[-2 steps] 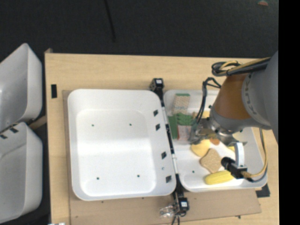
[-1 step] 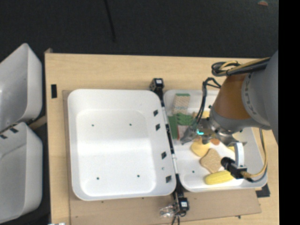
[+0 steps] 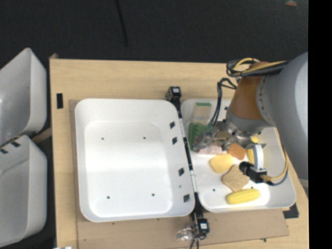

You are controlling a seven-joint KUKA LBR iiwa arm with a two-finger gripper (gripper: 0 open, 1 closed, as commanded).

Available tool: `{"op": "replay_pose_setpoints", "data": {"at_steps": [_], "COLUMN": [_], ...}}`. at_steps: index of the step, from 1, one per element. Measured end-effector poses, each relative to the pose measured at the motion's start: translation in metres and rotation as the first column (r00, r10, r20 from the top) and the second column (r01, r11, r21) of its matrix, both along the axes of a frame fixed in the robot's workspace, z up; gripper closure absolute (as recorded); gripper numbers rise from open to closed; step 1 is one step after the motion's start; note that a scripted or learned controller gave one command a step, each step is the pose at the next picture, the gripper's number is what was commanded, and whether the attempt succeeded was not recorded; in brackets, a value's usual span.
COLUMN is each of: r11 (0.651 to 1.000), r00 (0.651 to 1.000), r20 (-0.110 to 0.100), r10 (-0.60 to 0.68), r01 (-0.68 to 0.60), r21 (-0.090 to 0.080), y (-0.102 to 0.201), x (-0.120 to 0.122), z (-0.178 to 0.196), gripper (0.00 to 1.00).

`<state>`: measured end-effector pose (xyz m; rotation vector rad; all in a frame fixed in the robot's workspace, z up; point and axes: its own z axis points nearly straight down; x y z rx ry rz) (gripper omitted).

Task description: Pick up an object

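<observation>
The gripper [image 3: 217, 137] is hanging low over the right bin [image 3: 280, 193] — just beside a green packet [image 3: 197, 130]; its grip state — cannot tell.

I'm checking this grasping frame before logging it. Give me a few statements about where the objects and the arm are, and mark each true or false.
1. The small objects lie in the right bin. True.
2. The yellow corn-like piece lies at the bin's far end, next to the green packet. False: it lies at the near end, beside the tan bread-like piece; the packet is at the far left.
3. The arm reaches over the right bin. True.
4. The left bin holds the pale yellow piece. False: that piece is in the right bin.
5. The gripper sits low in the right bin near the green packet. True.
</observation>
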<state>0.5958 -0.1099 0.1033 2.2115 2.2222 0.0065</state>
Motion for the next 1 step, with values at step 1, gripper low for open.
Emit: {"op": "replay_pose_setpoints", "data": {"at_steps": [1], "r11": [1.000], "r00": [1.000], "r20": [0.000], "r10": [-0.006], "r01": [0.006], "r21": [-0.001], "y": [-0.0626], "x": [0.0127], "z": [0.0196], "gripper": [0.00]}}
